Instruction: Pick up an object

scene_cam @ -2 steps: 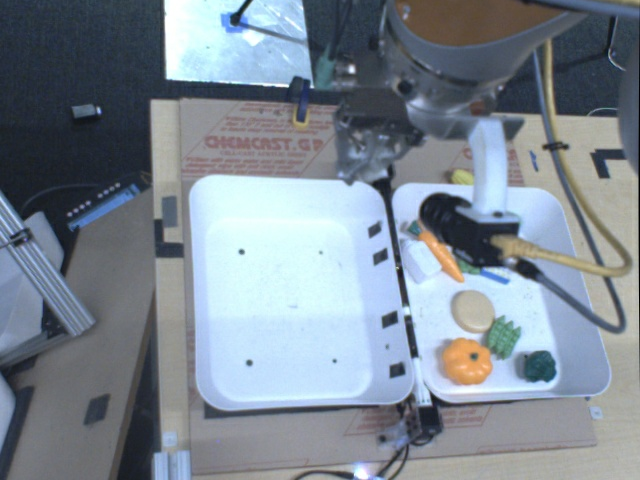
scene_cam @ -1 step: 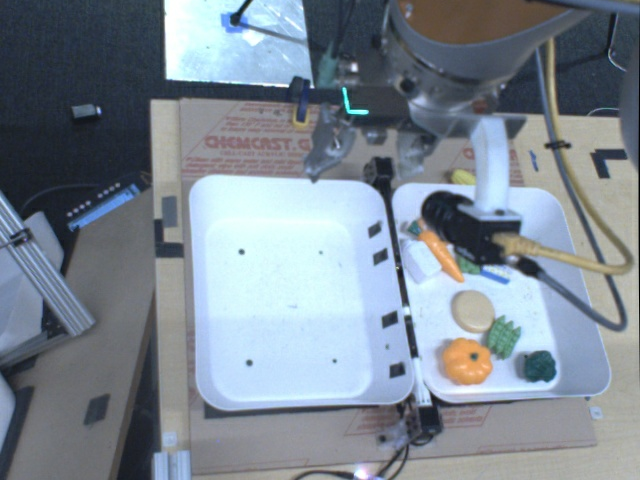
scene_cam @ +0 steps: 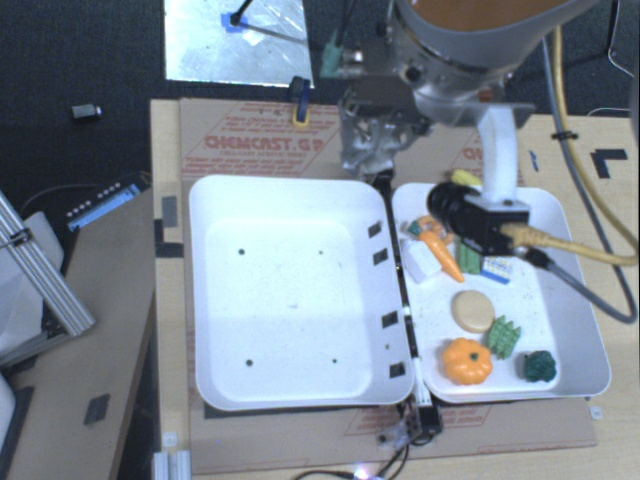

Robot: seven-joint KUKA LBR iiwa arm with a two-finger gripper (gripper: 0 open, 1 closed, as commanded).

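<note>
Hanging at the end of the grey arm (scene_cam: 470, 23), the claw (scene_cam: 378, 171) sits over the far rim where the two white bins meet, just above the divide between the left bin (scene_cam: 290, 298) and the right bin (scene_cam: 572, 308). Whether the claw is spread or pressed together cannot be told from this angle, and nothing can be seen in its grip.

All the objects to be picked lie in the right bin. An orange pumpkin (scene_cam: 467, 360) rests near the bin's front edge, with a tan round disc (scene_cam: 473, 311) just behind it. A green ridged piece (scene_cam: 502, 337) lies just beside the pumpkin, and a dark green lump (scene_cam: 539, 366) sits near the front right corner. Toward the back of the bin, a carrot (scene_cam: 440, 246) lies at a slant beside a small white block (scene_cam: 422, 261), with a blue-and-white piece (scene_cam: 495, 268) near them and a yellow piece (scene_cam: 465, 179) at the far rim.

Both bins stand on a cardboard sheet with red lettering (scene_cam: 255, 140) laid over the counter (scene_cam: 166, 158).
</note>
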